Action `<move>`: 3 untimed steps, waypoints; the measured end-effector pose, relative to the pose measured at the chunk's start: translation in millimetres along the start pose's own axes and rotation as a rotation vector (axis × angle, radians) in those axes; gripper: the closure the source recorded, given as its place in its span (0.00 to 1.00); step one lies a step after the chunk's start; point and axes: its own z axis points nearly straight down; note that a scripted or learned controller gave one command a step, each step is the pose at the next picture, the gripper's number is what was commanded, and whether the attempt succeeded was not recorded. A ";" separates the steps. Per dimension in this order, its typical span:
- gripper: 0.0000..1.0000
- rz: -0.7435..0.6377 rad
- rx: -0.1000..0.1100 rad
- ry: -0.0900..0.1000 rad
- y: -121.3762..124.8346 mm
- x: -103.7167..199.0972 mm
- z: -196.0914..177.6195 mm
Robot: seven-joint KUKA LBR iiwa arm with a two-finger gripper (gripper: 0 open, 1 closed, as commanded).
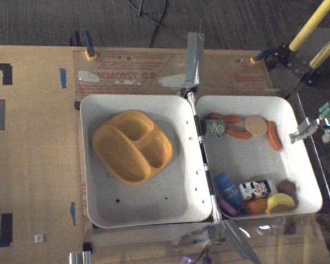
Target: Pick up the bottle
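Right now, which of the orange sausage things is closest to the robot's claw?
The sausage standing alone at the right bin's far right, beside the round cracker. It sits nearest the gripper; the other two sausages lie farther left, by the green can.

Yellow divided plate sits in left bin. Blue bottle lies at right bin's near-left corner. Gripper over its right rim.

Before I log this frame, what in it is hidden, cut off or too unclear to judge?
- Gripper: at the camera view's right edge, arm cut off; too small and blurred to tell how it stands.
- Bottle: blue, by the right bin divider; its lower end is crowded by a purple item.
- Can: label too small to read.
- Orange item: partly covered by the carton and banana.
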 end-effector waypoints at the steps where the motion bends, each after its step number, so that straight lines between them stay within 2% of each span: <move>1: 0.00 0.331 0.004 0.001 9.5 91.4 143.3; 2: 0.00 0.433 -0.003 0.001 -30.2 118.8 180.5; 3: 0.00 0.721 -0.002 0.000 -1.3 125.3 179.9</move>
